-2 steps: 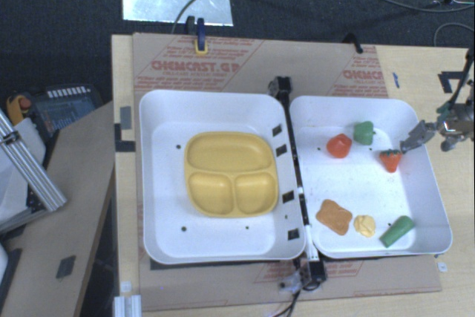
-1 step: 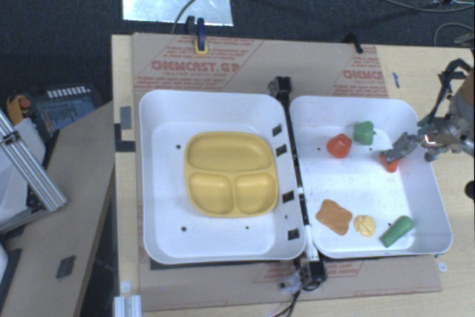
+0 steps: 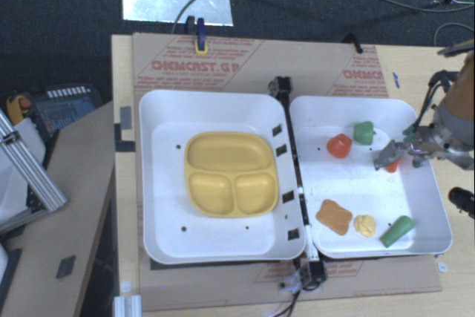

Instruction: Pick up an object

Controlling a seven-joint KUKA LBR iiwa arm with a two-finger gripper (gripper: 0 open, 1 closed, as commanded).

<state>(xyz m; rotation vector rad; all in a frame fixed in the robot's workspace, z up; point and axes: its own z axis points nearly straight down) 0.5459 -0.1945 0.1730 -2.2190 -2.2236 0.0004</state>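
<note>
The right bin [image 3: 415, 189] holds several small objects. A red round piece [image 3: 339, 145] and a green piece [image 3: 363, 132] lie near its far side. Along the near side sit an orange-brown piece [image 3: 334, 217], a small yellow piece [image 3: 364, 225] and a green cylinder [image 3: 397, 230]. My gripper [image 3: 388, 158] reaches in from the right, low over the bin's right half. A small red-orange piece [image 3: 391, 167] shows just under its tip, partly hidden by it. Whether that piece is gripped is unclear.
The left bin [image 3: 159, 182] carries a yellow divided plate [image 3: 228, 173]. A black divider with clips [image 3: 291, 167] runs between the bins. Cables trail over the cardboard behind the bins, and the arm's body [image 3: 456, 130] overhangs the right bin's right rim.
</note>
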